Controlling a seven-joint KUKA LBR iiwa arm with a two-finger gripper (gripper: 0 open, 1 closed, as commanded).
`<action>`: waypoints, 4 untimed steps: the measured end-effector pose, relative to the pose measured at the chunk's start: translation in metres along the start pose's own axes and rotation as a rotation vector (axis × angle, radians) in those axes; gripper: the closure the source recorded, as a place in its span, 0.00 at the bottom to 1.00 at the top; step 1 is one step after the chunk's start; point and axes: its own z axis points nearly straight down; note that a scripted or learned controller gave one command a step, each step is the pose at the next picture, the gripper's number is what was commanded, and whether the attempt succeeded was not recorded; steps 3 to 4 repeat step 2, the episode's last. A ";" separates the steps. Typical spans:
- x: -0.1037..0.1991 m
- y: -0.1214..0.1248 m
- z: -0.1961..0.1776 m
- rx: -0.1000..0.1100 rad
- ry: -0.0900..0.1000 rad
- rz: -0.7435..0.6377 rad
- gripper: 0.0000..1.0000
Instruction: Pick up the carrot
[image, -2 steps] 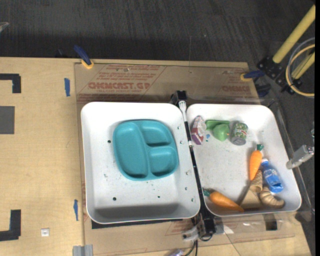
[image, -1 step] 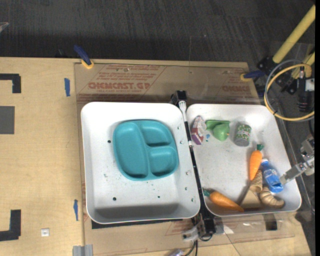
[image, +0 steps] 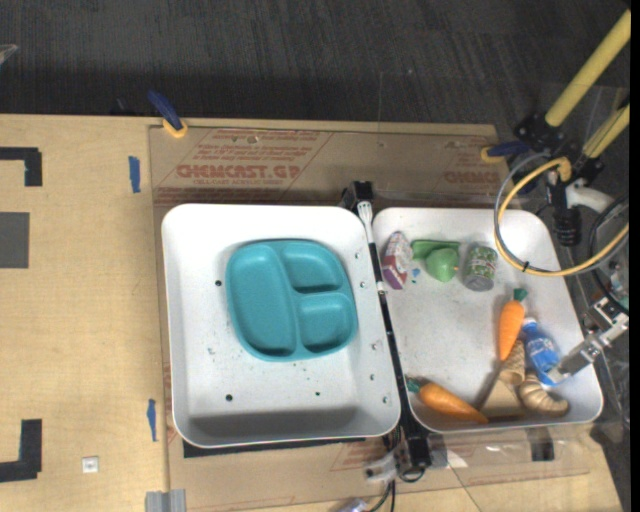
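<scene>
Cardboard sheeting covers the bench (image: 70, 300) beneath two shallow white bins set side by side, seen from the fixed overhead camera. A teal divided plate (image: 290, 298) lies flat in the left bin (image: 200, 380), well apart from everything else. The right bin (image: 450, 310) holds the clutter, probably tipped in loose, since nothing is lined up: a green object (image: 437, 258) and a small can (image: 479, 267) near the far wall, a purple-and-white packet (image: 396, 260) beside the divider, a blue bottle (image: 540, 352), a tan figure (image: 535, 395), and an orange pepper-like piece (image: 450, 402) along the near wall.

The carrot (image: 510, 328) lies in the right half of that bin, just beside the blue bottle. Its long axis runs nearly front to back, slightly tilted, with the green leafy cap toward the far wall and the tapered tip toward the near wall.

At the frame's right edge part of the arm's tooling (image: 600, 340) reaches over the bin rim; whether the gripper is apart or together cannot be told, and nothing is seen held.
</scene>
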 end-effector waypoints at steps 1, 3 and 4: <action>-0.004 -0.001 0.101 -0.001 -0.003 -0.545 0.00; -0.037 -0.084 0.116 0.011 0.012 -0.482 0.00; -0.037 -0.084 0.116 0.011 0.012 -0.482 0.00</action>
